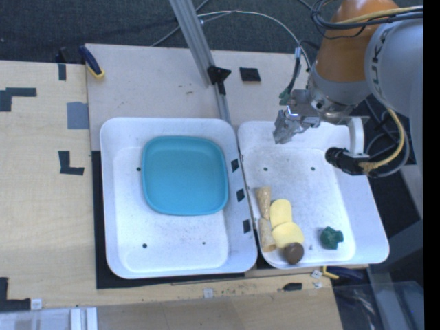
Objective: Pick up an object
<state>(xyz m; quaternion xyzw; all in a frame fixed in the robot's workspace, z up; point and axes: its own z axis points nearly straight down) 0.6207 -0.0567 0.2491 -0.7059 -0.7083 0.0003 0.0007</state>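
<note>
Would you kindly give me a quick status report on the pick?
Claw above right bin's far end, holding nothing. Yellow pieces and green object untouched near front edge. Path clear.

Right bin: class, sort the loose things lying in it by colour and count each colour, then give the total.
Yellow: 2, the upper yellow block and the lower yellow block
Tan: 1, the tan stick
Brown: 1, the brown ball
Green: 1, the green lump
Total: 5
</note>
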